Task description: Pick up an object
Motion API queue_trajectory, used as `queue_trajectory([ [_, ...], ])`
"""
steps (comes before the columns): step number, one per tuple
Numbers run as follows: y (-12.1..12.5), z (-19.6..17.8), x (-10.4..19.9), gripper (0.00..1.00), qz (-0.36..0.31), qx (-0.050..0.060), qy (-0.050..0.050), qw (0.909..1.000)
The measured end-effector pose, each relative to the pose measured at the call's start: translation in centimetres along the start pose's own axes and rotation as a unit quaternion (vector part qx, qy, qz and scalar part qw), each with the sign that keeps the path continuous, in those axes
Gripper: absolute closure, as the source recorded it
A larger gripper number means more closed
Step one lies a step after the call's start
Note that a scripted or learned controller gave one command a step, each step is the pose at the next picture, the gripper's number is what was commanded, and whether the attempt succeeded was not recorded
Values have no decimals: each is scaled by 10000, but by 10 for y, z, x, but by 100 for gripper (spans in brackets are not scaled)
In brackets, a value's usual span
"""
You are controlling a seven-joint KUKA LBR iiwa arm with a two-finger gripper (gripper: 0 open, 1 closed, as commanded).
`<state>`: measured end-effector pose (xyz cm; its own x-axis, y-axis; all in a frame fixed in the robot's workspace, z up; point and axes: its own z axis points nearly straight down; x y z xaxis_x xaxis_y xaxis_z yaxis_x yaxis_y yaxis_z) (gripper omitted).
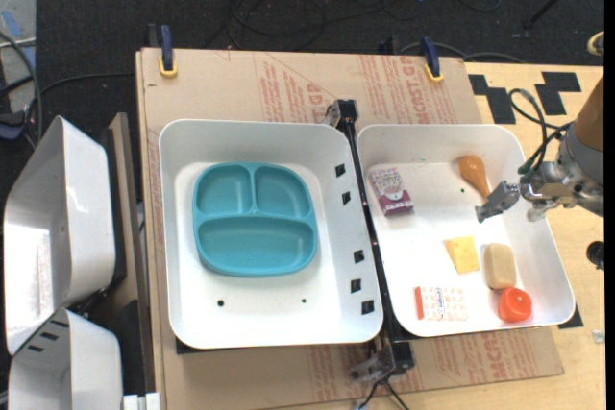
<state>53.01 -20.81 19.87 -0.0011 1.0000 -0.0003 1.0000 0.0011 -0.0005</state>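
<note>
Approach step judged in hand; nothing lifted yet. Gripper (502, 199) seen above right bin (437, 137), near its right wall. Jaw opening cannot be told; nothing seen held. Orange pear-shaped toy (472, 171) lies just left of gripper, nearest candidate. Yellow block (462, 254), beige bar (499, 265), orange cap (515, 304) lie below gripper. Next: descent over one chosen object needed.

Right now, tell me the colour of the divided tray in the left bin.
Teal-blue tray, clearest in the camera view.
</note>
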Motion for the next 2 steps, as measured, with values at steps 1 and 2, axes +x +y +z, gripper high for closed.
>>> queue_trajectory([
  [1, -4, 44, 3, 0, 10, 10, 5, 10000],
  [2, -7, 87, 1, 0, 13, 13, 6, 10000],
])
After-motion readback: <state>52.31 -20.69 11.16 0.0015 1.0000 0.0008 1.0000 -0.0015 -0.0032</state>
